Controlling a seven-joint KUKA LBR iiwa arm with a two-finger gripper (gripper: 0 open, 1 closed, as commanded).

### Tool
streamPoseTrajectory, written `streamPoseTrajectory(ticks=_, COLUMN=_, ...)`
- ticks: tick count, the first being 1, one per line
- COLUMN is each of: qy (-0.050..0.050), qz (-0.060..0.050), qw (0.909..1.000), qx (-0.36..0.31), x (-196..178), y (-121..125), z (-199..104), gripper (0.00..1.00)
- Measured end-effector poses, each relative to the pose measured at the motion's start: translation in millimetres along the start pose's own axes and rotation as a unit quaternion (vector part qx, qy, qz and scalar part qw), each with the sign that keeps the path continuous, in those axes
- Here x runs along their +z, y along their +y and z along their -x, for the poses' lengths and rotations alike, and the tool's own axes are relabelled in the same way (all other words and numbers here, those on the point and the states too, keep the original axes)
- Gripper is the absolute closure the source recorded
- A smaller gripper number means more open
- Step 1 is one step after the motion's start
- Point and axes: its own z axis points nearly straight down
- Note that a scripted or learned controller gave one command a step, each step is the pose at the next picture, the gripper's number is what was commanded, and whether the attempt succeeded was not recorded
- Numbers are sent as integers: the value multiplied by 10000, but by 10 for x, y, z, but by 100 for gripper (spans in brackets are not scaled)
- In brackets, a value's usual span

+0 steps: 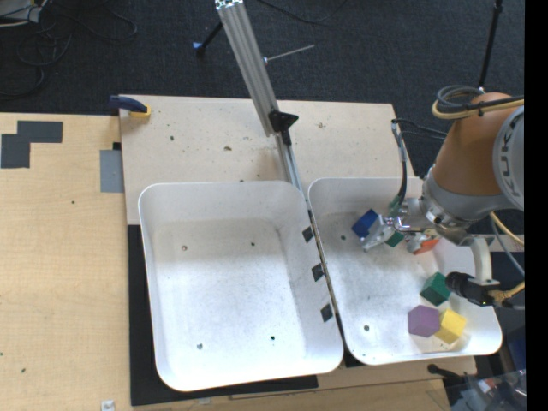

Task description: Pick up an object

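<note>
Camera view: end effector hovers in the right bin beside a blue block; its opening cannot be told.

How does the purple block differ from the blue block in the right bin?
The purple block lies near the bin's front, touching a yellow block; the blue block lies farther back, beside the end effector. Purple looks somewhat larger than blue. Both are small cubes in the right bin.

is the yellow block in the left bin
No, the yellow block lies in the right bin, beside the purple block.
</note>
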Motion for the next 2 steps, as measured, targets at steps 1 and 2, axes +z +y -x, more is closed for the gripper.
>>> streamPoseTrajectory(ticks=1, qy=0, qz=9, qw=10000, qx=14, x=480, y=71, z=-31, gripper=0)
streamPoseTrajectory(ticks=2, qy=-2, qz=27, qw=10000, qx=52, x=350, y=73, z=-6, gripper=100)
